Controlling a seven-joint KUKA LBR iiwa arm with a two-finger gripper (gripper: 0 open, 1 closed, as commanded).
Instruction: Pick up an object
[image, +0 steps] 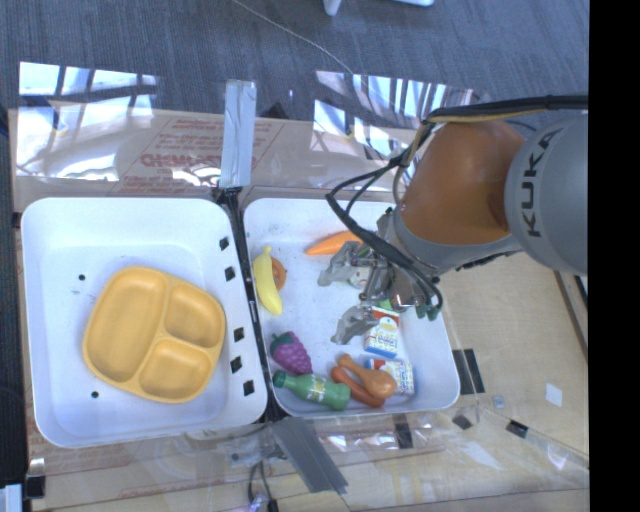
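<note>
The grey arm w/ orange band (455, 195) reaches in from the right and hangs over the right-hand white bin (440, 375). Its metal pincer (358, 292) sits low in the middle of that bin, fingers spread apart w/ nothing between them, so nothing is held yet. Looks like the approach/descend step of the pick, no grasp made.

Nearest candidate: the small white-and-blue carton (383, 338), just beside the pincer on its near side, prob. touching one finger tip; can't tell for sure. Next move, as I judge it: centre the fingers over one item, drop a bit more, close, then lift straight up. Risk: items are crowded at the near end, so a finger could land on a neighbour.

Right bin contents:
- orange toy carrot (330, 243), far side, just left of the pincer
- yellow toy banana (266, 283) along the left wall, a small orange-brown piece beside it
- purple toy grape bunch (290, 352), nearer, left part
- green toy bottle (313, 390), lying flat at the near edge
- orange-brown toy sausage-like piece (364, 380), beside the bottle, near a second small white packet

Left-hand white bin (50, 400): one yellow plastic divided tray (152, 333), three compartments, nothing in them. Well apart from the pincer.
</note>
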